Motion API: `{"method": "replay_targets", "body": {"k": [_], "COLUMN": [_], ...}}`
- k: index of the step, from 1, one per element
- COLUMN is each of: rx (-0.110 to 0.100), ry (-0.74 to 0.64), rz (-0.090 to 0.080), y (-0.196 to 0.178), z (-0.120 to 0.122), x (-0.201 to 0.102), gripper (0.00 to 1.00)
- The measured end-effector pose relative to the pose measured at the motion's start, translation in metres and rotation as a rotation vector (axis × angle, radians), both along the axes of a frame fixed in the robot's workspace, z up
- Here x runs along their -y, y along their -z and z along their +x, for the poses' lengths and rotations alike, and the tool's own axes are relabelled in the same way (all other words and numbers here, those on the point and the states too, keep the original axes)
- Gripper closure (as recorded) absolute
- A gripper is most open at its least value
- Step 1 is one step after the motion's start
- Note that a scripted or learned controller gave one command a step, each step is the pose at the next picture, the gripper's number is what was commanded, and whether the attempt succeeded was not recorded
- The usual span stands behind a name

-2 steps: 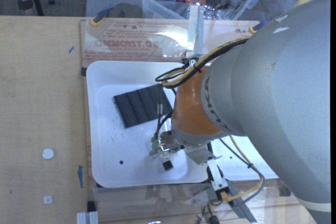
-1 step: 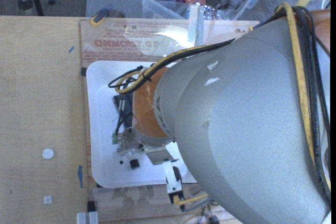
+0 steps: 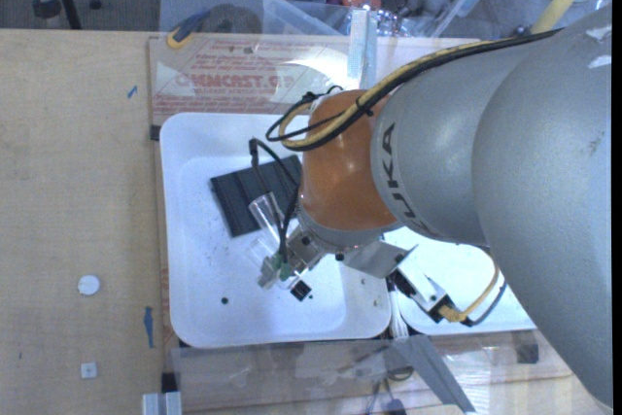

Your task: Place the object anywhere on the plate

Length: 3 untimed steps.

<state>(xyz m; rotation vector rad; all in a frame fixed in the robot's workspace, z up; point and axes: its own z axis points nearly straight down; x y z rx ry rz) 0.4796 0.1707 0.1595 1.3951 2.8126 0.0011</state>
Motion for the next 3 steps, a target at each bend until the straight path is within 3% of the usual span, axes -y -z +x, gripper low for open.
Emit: {"method": "replay_targets", "body": {"k": [1,2,3], "rx": [-0.002,-0.002,-0.006], "ry": [0.810,0.582,-0.044], "rz": [0.000,0.000,0.000], "y": [-0.088,-0.087,0.014], "z": [0.007,-0.001,-0.001], "x": [0.022,-0.039,-0.043], "gripper": [1.00,1.00,1.00]}}
